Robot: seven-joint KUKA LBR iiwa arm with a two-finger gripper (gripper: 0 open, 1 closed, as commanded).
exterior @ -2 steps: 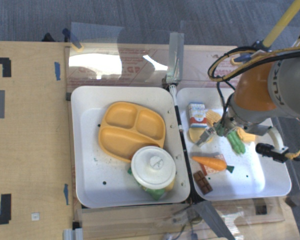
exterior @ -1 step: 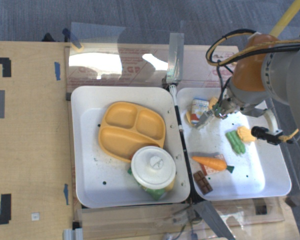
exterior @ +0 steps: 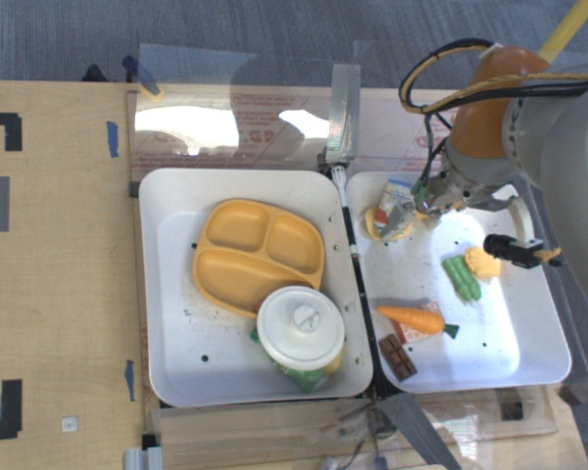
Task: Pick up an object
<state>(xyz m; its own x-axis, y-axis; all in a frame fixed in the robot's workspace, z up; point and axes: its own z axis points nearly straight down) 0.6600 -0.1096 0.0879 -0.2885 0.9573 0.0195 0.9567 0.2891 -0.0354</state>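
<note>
Left bin [exterior: 167, 262]: yellow divided plate [exterior: 258, 253], white lidded cup [exterior: 301, 327] overlapping its lower edge. Right bin [exterior: 539, 351]: carrot [exterior: 412, 318], chocolate piece [exterior: 399, 357], green-and-yellow toy [exterior: 467, 270]. Gripper [exterior: 412, 204] low at far left corner, apparently pinching small wrapped item [exterior: 390, 213].

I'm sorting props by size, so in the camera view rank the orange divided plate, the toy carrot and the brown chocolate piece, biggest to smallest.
1. orange divided plate
2. toy carrot
3. brown chocolate piece

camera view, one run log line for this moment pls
gripper: far end of right bin, at small yellow item | grasp: unconfirmed | carrot: lying in right bin | yellow plate: left bin
</note>
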